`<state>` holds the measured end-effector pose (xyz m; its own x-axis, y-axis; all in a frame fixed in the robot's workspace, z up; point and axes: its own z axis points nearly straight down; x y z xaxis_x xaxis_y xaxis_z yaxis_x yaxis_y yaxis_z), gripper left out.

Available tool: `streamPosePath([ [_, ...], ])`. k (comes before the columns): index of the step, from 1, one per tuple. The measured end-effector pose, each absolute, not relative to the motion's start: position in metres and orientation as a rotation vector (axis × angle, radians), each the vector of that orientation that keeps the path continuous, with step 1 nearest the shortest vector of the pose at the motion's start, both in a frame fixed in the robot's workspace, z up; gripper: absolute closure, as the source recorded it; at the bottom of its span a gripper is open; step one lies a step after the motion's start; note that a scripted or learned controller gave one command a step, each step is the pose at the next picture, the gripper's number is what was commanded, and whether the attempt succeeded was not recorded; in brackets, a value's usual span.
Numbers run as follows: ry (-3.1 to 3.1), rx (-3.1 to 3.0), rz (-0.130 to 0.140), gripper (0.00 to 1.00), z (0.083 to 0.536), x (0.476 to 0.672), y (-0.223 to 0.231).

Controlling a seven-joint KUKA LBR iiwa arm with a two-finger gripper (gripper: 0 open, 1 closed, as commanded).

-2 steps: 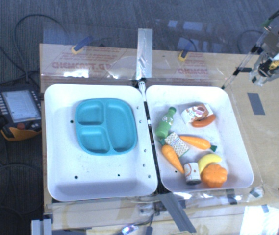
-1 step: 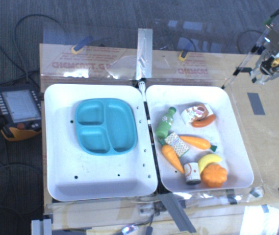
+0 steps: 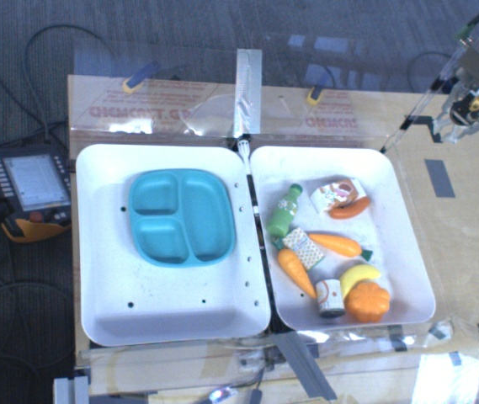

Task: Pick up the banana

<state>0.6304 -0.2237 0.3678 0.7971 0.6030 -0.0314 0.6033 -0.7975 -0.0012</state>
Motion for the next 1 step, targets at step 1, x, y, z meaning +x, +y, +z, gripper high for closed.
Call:
streamPosePath([
  [1,0.997,2.968,-0.054,1.0,0.3761,0.6305,-0.2235],
])
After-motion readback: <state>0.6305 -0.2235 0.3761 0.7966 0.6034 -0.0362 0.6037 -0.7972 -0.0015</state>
